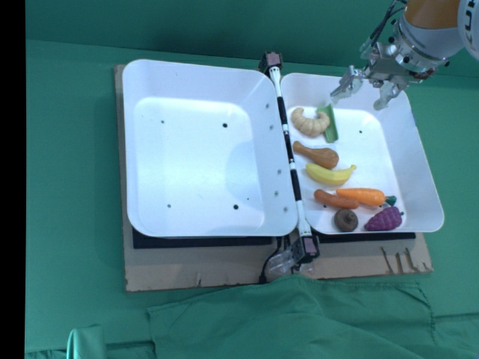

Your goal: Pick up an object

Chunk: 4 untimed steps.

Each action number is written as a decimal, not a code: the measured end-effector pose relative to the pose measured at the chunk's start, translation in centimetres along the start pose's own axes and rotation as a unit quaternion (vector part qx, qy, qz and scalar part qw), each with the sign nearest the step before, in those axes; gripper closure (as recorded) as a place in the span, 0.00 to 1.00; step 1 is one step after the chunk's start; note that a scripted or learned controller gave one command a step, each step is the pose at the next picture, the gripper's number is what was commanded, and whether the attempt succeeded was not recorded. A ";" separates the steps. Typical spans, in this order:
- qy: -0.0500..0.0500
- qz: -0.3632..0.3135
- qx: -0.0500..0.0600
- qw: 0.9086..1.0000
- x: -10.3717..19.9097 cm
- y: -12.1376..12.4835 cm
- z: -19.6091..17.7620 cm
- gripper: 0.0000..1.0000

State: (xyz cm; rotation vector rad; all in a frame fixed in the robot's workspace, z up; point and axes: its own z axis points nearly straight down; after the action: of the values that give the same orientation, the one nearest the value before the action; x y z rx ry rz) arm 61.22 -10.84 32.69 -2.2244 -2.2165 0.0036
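My gripper (367, 90) hangs over the far edge of the right bin (408, 163), its two fingers spread apart with nothing between them. Below it and to the left lie a tan croissant (309, 122) and a green pod (329, 122). Nearer the front lie a brown drumstick (317, 155), a yellow banana (330, 175), an orange sausage (334, 199), a carrot (364, 196), a brown round fruit (346, 220) and a purple grape bunch (383, 219).
The left bin (202, 148) sits beside the right one, with a black-and-white divider bar (289, 148) between them. Both rest on a cardboard sheet (194, 271) over green cloth. A fold of green cloth (299, 320) lies at the front.
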 end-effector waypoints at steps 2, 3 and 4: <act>0.000 0.000 0.000 1.000 0.0 0.0 0.0 0.00; 0.000 0.000 0.000 1.000 0.0 0.0 0.0 0.00; 0.000 0.000 0.000 1.000 0.0 0.0 0.0 0.00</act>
State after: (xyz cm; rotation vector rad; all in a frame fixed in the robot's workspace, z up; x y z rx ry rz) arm 61.22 -10.84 32.69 -2.2245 -2.2166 0.0035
